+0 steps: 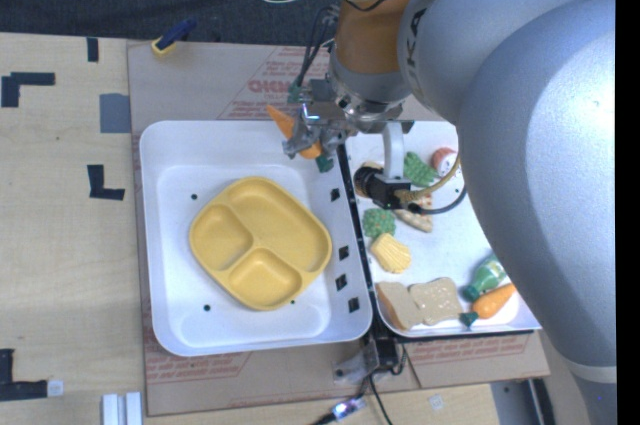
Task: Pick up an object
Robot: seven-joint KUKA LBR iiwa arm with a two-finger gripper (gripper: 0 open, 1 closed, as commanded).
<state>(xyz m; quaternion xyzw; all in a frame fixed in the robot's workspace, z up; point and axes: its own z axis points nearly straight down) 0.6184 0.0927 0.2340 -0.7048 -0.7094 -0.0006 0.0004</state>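
Hovering over the left bin's far right corner, the end effector (305, 135) has an orange piece (285, 123) at its tips.

On the tabletop (60, 243), the left bin (165, 213) carries a yellow divided plate (260, 241) near its middle. At about one o'clock from the plate, the end effector hangs over the bin's rim, and the orange piece, perhaps a toy carrot, sits right at its tips; the view is too cluttered there to tell whether the fingers grip it or how wide they stand. At three o'clock, across the shared wall, the right bin (445, 253) holds toy food: a green piece (378, 222) touching a yellow corn cob (391, 255), two bread slices (420, 303) at six o'clock of the corn, and a carrot with green top (488, 295) at the bin's near right corner.
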